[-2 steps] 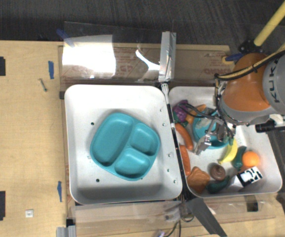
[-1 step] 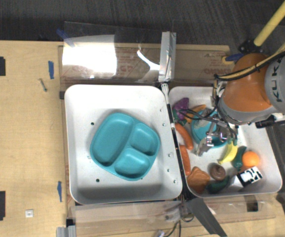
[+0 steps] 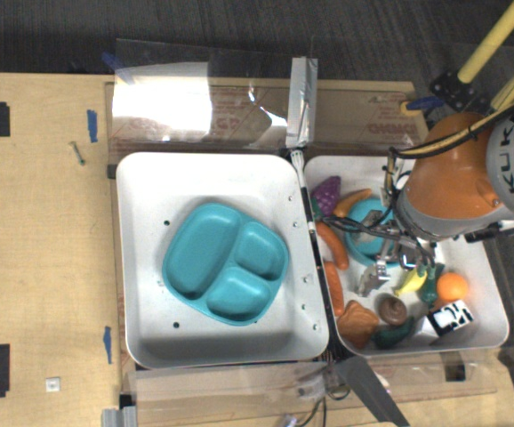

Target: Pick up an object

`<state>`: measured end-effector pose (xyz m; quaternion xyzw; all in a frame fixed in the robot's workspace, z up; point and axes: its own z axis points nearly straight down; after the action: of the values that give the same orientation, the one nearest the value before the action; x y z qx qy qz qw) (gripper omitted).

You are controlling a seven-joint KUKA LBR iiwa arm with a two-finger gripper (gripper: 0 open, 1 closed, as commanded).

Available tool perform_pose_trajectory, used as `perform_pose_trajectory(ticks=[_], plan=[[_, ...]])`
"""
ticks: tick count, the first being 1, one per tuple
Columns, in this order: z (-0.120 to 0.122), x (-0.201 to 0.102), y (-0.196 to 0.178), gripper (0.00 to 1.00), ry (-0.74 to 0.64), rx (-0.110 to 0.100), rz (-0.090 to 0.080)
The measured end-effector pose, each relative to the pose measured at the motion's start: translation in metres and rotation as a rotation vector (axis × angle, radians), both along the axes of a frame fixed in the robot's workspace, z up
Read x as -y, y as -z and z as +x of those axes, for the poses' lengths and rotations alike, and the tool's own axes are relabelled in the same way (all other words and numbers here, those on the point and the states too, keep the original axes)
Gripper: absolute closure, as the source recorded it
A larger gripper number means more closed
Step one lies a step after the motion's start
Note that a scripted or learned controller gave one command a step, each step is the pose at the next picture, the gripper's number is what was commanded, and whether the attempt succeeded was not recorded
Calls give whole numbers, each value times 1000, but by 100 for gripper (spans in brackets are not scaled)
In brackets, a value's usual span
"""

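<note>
Banana (image 3: 411,282), a small yellow curved toy, is judged the likeliest pick. It lies in the bin on the view's right (image 3: 497,329), just beside the gripper (image 3: 389,269), which hangs low over the crowded middle of that bin. Whether the jaws are apart or together cannot be told: wrist and clutter mask them.

Hazards:
- Crowding. An orange ball (image 3: 452,286), a brown disc (image 3: 391,308) and a teal bowl (image 3: 366,231) sit close by. Closing here may catch two pieces, or pinch an edge so the piece squirts out.
- Round, smooth shapes. The ball would likely roll away under a glancing touch.
- Bowl rim. A descent onto it could tip the bowl.

Materials: the pieces look like smooth moulded plastic. A long orange carrot (image 3: 332,245) lies along the dividing wall. The other bin (image 3: 141,194) is glossy white and holds a teal divided plate (image 3: 226,261).
</note>
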<state>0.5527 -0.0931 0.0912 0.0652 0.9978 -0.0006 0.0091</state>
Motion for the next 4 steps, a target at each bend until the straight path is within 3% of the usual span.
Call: perform_pose_trajectory(ticks=[1, 3, 4], plan=[[46, 5, 0, 0, 17, 0, 1], [15, 10, 0, 0, 319, -1, 8], [91, 31, 1, 0, -7, -49, -9]])
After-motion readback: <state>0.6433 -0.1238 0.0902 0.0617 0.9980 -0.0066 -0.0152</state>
